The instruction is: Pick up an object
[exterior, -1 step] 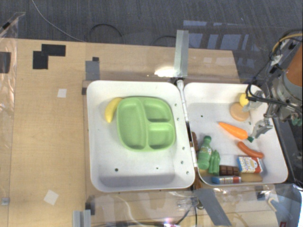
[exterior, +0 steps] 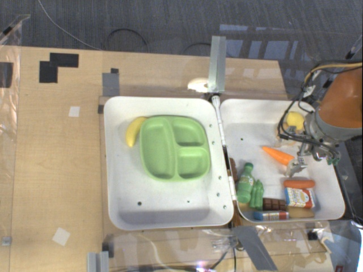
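Over the right bin (exterior: 249, 115), near its right wall, my gripper (exterior: 299, 164) hangs just beside the carrot (exterior: 278, 154). The carrot lies flat on the bin floor, its long axis running from upper left to lower right, with the lower-right end almost under my fingertips. I cannot tell whether my jaws are released or clenched; nothing is visibly held between them.

Behind the carrot, toward the far wall, sits a yellow lemon (exterior: 294, 119), partly hidden by my cables. In front of me, a sausage (exterior: 299, 183) lies crosswise, touching the top of a small carton (exterior: 299, 198). Along the near wall lie a chocolate bar (exterior: 275, 204) and a marker (exterior: 270, 215), both lengthwise to that wall. A green bottle (exterior: 245, 182) leans near the divider, neck pointing away. Bare white floor stretches left of the carrot and across the far half of the bin.

In the left bin (exterior: 122, 208), a green tray (exterior: 173, 147) fills the middle, with a banana (exterior: 134, 131) touching its left edge.
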